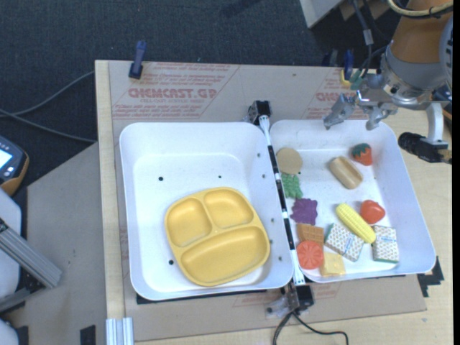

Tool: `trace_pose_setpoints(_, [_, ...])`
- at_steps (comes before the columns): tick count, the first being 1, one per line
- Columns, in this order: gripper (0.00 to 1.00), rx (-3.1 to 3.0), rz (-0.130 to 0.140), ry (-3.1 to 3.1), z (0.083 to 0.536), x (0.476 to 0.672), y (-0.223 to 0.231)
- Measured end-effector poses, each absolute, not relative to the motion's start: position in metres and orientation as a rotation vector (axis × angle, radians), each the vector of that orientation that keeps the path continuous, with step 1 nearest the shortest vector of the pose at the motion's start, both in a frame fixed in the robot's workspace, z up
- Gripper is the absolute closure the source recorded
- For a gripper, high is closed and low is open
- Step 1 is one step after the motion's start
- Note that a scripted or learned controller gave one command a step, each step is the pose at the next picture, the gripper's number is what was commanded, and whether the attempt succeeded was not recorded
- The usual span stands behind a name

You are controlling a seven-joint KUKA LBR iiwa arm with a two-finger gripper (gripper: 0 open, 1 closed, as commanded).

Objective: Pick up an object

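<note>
A pale wooden counter (208,99) is seen from above, set on a dark grey carpeted floor (108,13), across which a grey cable is trailed at the left. Red lettering reading "CHEMCAST GP" is printed on the board behind the bins, and a blue clamp (136,58) is fixed to its far left edge. Two shallow white bins are placed side by side and joined by black clips. In the left bin (144,149) a yellow divided plate (215,234) is laid. In the right bin (410,200) toy foods are gathered: a tan disc (290,159), a green piece (291,186), purple grapes (305,210), a bread roll (346,172), a strawberry (362,154), a corn cob (355,223), a tomato (371,211), an orange slice (310,254) and patterned blocks (386,245). The jaws of the gripper (353,117) are held spread above the far rim of the right bin, with nothing between them.
</note>
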State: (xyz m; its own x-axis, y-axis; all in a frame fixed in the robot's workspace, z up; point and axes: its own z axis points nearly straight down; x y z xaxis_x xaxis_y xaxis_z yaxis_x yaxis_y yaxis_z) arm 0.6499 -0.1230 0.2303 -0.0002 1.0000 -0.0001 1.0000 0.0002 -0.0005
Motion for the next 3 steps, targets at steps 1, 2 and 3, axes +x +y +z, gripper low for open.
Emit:
trace_pose_setpoints(1, [0.0,-2.223,0.007,-2.213,0.079,0.608,-0.166])
trace_pose_setpoints(2, [1.0,-2.225,-0.003,-2.222,0.096,0.612,-0.164])
trace_pose_setpoints(3, [1.0,-2.214,-0.014,-2.234,0.19,0.582,-0.067])
